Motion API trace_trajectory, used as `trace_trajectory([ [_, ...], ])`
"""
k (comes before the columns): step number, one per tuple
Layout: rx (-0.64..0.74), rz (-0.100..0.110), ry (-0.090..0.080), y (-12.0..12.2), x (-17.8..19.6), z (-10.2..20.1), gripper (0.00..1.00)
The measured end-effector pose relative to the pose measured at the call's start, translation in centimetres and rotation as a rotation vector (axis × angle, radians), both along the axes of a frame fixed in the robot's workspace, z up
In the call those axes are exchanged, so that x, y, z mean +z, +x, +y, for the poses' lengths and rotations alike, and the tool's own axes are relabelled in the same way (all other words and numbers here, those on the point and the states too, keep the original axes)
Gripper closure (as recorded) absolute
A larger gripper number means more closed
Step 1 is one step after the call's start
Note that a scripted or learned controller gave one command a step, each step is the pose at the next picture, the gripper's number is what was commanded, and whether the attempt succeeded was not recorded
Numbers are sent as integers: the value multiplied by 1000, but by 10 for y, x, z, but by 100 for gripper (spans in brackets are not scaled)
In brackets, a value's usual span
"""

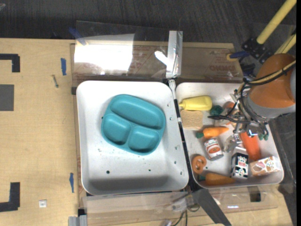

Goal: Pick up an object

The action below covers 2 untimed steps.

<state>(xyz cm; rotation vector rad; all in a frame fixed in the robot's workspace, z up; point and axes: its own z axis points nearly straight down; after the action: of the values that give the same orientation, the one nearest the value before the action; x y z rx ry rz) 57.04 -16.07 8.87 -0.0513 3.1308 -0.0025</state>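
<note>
The right bin holds several toy foods. A yellow bottle lies at its back, with a tan bread slice below it. An orange carrot, a small red-and-white can and a pretzel sit in the middle. A second carrot, a black-and-white carton and a pink box lie along the front. My gripper is low over the right side of this bin, just above a red-orange piece. The arm's orange band covers the bin's back right corner.
The left bin holds a teal divided plate. A clear plastic panel stands behind the bins. A yellow pole crosses the upper right corner. The bench top stretches out to the left.
</note>
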Motion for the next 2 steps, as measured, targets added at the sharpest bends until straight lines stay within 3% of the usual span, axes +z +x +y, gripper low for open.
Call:
trace_trajectory([
  [1,78,-1,-1,-61,1,41,0],
  [2,480,-6,-6,-52,1,6,0],
])
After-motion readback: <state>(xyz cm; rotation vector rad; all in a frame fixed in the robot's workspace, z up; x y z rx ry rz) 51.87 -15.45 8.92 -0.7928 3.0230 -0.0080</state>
